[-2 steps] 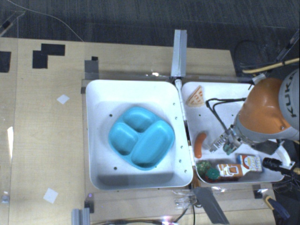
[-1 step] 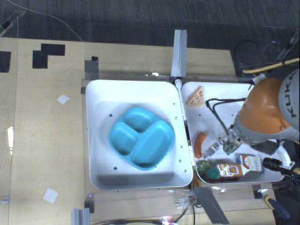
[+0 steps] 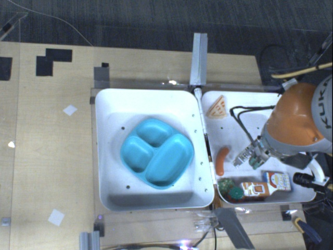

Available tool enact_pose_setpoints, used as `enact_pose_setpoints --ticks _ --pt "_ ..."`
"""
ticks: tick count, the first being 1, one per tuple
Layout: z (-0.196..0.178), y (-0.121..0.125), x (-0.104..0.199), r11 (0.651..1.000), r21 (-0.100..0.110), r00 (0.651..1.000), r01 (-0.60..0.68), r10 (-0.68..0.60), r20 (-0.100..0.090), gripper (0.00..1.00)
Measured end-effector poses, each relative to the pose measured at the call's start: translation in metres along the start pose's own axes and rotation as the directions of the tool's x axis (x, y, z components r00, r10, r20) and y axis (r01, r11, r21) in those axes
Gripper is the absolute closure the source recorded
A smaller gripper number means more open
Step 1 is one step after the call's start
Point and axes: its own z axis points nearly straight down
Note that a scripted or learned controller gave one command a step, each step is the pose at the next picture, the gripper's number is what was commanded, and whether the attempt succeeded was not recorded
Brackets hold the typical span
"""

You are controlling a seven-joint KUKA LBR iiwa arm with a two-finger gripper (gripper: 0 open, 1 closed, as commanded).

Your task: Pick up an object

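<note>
My gripper [image 3: 248,158] hangs over the middle of the right bin [image 3: 244,134], below the orange band of the arm [image 3: 296,121]. Nothing shows between its fingertips. An orange-red sausage-shaped piece [image 3: 221,161] lies just to its left on the bin floor. A pizza slice toy [image 3: 216,108] sits at the bin's far left corner. Along the near wall lie a green leafy piece [image 3: 231,189], a small orange carton [image 3: 256,190] and a white-and-blue carton [image 3: 278,180].
The left bin [image 3: 112,139] holds a blue three-compartment tray [image 3: 156,152]. A metal post [image 3: 199,61] stands behind the divide between the bins. A black cable [image 3: 244,116] loops over the right bin's far part.
</note>
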Motion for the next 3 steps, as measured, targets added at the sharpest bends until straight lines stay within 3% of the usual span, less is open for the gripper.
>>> enact_pose_setpoints --ticks 1,2,3 --pt "0.022 -0.037 -0.023 0.966 0.020 0.966 -0.258 0.258 -0.014 1.00" --pt "0.022 -0.024 -0.012 0.996 0.013 0.996 0.092 -0.092 -0.007 1.00" --pt "0.023 -0.023 -0.010 0.996 0.012 0.996 0.094 -0.094 -0.011 0.00"
